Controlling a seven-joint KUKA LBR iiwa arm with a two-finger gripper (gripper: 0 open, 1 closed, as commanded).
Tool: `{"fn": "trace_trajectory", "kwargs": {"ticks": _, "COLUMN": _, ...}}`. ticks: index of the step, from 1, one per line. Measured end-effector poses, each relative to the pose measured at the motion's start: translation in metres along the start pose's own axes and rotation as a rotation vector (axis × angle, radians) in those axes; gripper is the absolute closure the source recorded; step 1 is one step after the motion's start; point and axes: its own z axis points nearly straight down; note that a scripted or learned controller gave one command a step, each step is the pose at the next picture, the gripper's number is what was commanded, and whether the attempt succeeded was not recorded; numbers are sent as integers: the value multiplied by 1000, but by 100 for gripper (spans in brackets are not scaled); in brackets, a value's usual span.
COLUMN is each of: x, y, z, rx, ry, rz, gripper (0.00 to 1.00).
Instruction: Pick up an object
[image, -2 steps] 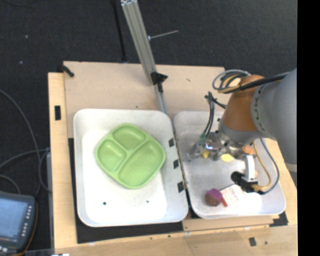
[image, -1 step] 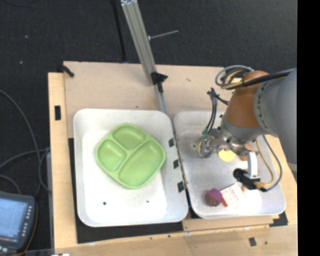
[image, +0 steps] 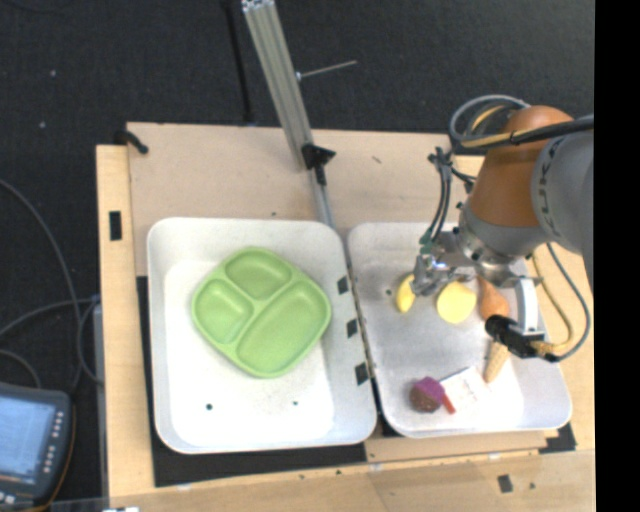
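Operator: Right of centre in the frame, what is the gripper (image: 428, 272) doing?

Technician: It is hanging low over the right bin (image: 400, 400), between a small yellow piece (image: 404, 296) to its left and a larger yellow ball-like object (image: 455, 302) to its right. Whether the fingers are spread or pressed together I cannot tell; the wrist is hiding them.

Operator: How should the pick proceed?

Technician: I am judging the small yellow piece the nearest target. Centre the fingers over it, descend straight, and avoid nudging the larger yellow object. The orange carrot-like item (image: 492, 298) and the purple object (image: 427, 394) are lying well apart. The green divided plate (image: 262, 312) is sitting in the left bin (image: 180, 420).

Operator: Any readable labels?

Technician: None are legible at this resolution.
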Motion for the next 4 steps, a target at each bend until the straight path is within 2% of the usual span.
{"fn": "trace_trajectory", "kwargs": {"ticks": 2, "x": -3, "y": 6, "z": -97, "rx": 0, "ry": 0, "rz": -1, "gripper": 100}}
{"fn": "trace_trajectory", "kwargs": {"ticks": 4, "x": 111, "y": 22, "z": -91, "rx": 6, "ry": 2, "rz": -5, "gripper": 100}}
